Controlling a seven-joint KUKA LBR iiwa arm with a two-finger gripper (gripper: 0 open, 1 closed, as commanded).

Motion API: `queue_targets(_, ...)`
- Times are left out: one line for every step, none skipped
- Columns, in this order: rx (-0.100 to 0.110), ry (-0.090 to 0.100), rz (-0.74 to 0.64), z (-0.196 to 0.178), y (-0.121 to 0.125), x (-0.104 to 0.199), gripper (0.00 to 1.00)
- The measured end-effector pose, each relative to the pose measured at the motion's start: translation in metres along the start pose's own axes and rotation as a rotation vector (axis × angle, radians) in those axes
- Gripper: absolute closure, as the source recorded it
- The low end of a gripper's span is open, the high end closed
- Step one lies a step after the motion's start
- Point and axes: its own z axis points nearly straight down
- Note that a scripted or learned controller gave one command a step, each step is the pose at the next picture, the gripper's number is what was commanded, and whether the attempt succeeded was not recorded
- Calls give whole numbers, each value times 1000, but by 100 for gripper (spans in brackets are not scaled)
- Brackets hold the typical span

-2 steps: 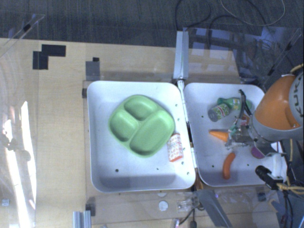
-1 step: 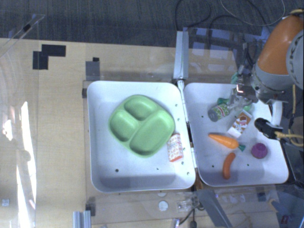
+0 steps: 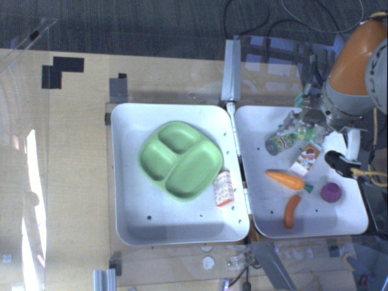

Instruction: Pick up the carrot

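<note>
Nearest in the right bin (image 3: 357, 223) lies a sausage (image 3: 291, 211); just beyond it the carrot (image 3: 285, 179) rests untouched — the approach step, I judge; farther back the gripper (image 3: 303, 121) hovers by a bottle (image 3: 282, 141), its grip state indiscernible; next it must shift over the carrot.

Robotics lab, wooden bench (image 3: 73, 162) with two white bins (image 3: 121, 180), loose cables (image 3: 254, 11), grey carpet (image 3: 121, 11)
</note>
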Motion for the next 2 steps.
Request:
queue_targets(-19, 0, -67, 87, -26, -26, 0)
queue_targets(-65, -23, -233, 96, -48, -6, 0)
